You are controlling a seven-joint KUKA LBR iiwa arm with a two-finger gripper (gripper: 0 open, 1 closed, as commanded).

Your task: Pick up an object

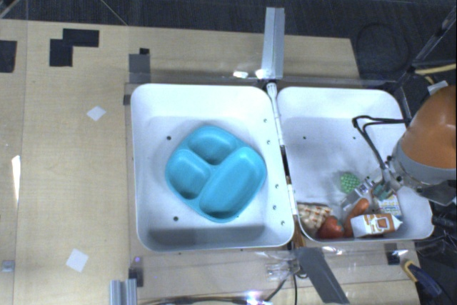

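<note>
My gripper (370,191) reaches in from the right and hangs low over the front right part of the right bin (321,132). Right under and around it lies a small pile of toy food. A green piece (348,181) sits just left of the gripper. An orange carrot-like piece (359,207) lies directly below it, with a red round piece (330,228) and a brown waffle-like piece (312,213) further left. A white carton with an orange label (376,224) rests against the bin's front wall. The arm's orange band (433,131) hides the bin's right side.
The left bin (150,153) holds a blue divided plate (216,173) in its middle. A metal post (273,43) stands behind the seam between the bins. A black cable (369,126) loops over the right bin's back area.
</note>
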